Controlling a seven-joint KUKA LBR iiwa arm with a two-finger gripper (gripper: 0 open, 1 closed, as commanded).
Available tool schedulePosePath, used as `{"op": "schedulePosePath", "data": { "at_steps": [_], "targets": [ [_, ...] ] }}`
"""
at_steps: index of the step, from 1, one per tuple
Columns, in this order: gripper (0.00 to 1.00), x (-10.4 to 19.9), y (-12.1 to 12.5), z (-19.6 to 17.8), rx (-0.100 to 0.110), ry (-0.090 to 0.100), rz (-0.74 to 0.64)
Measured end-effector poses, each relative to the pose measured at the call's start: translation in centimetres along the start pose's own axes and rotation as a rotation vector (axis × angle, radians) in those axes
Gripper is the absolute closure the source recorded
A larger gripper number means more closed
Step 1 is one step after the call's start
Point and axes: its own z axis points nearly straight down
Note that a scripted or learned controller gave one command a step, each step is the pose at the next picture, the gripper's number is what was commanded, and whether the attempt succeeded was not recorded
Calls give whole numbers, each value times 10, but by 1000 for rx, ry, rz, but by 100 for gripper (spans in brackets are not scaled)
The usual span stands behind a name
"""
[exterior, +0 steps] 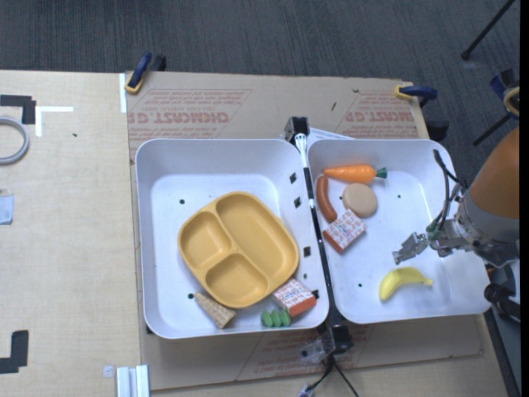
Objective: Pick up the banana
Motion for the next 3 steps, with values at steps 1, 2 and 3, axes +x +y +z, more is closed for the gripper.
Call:
{"op": "schedulePosePath", "data": {
  "at_steps": [1,2,3],
  "targets": [
    [0,63,-6,26,-1,0,-400],
    [100,63,-5,16,-4,-2,-397],
    [0,63,-5,16,-4,-2,-397]
  ]
}}
